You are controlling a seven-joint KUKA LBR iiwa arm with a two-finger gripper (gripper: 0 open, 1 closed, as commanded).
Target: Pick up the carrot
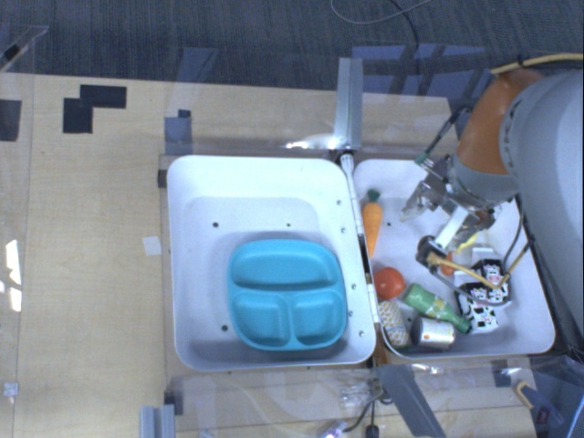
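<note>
My gripper (436, 210) is hanging over the upper part of the right bin (538, 322), reaching in from the right at the end of my grey arm (547, 153) with its orange band (482, 126). Its fingers are pointing down and to the left, and I cannot tell whether they are spread or pressed together; nothing is showing between them.

The carrot (372, 224) is lying to the left of my gripper, apart from it, close against the left wall of the right bin. It is running nearly straight up and down the view, with its green top toward the far end.

Below the carrot, a red tomato (390, 282) is sitting near the same wall. A green bottle (436, 305) is lying tilted just beside the tomato, and a silver can (434, 333) is resting below the bottle, near the front edge. A small pile of mixed items (479, 295), too jumbled to name, is lying right of the bottle.

The left bin (196, 199) is holding a blue divided plate (287, 293) in its lower half. Both bins are sitting side by side on the pale wooden tabletop (82, 272).
</note>
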